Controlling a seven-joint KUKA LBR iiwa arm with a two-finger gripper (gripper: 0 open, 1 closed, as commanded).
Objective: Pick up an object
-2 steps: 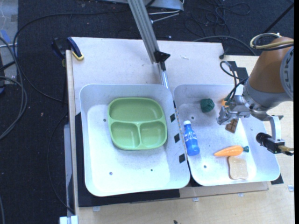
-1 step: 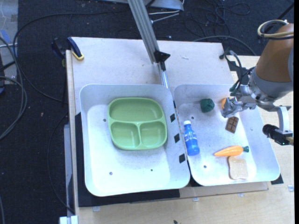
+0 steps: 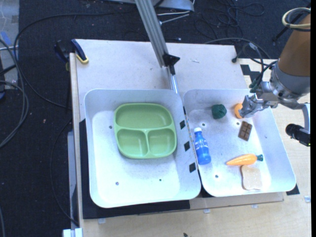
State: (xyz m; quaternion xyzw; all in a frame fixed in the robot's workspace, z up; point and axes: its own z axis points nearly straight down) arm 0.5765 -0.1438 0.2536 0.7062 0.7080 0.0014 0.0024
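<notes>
Bottle (image 3: 202, 146), blue label, writing unreadable

Two bins sit side by side on the bench (image 3: 123, 63), their inner edges touching. The left bin (image 3: 98, 181) holds a divided plate (image 3: 145, 130), set toward its rear half.

The right bin (image 3: 276, 152) holds several things. A bottle (image 3: 201, 145) lies near its left wall. Behind and right of the bottle sits a small lump (image 3: 219, 111). Further right, a round fruit (image 3: 239, 110) lies just under the gripper (image 3: 248, 106). In front of that lies a chocolate bar (image 3: 245, 130). Nearer the front, a carrot (image 3: 244, 159) lies crosswise, with a bread slice (image 3: 252, 177) just before it.
</notes>
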